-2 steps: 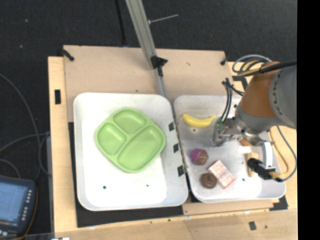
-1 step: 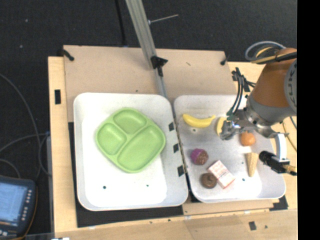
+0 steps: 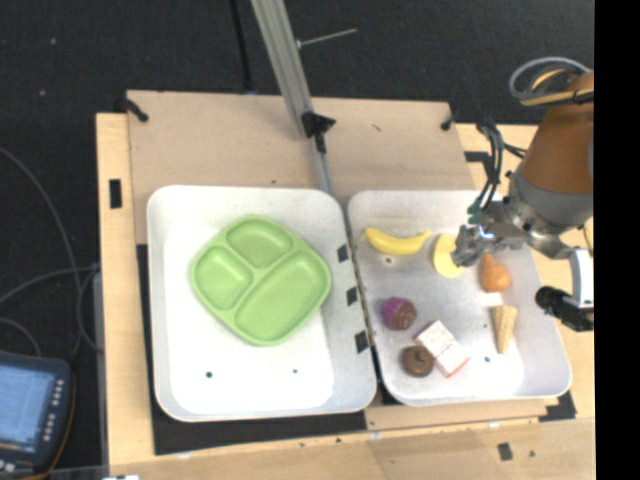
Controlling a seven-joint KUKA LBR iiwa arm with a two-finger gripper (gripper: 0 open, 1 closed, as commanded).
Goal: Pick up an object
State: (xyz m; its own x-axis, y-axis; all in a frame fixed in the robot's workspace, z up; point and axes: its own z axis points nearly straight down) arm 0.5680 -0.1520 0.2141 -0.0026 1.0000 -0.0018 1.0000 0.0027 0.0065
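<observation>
The tool point(image 3: 468, 248) is seen low over the right bin point(image 3: 540, 368), at a yellow lemon point(image 3: 446, 256) that lies touching or just under its tip; whether it is open or closed cannot be told. A banana point(image 3: 396, 241) lies just to its left, an orange carrot point(image 3: 494, 273) just to its right.
</observation>
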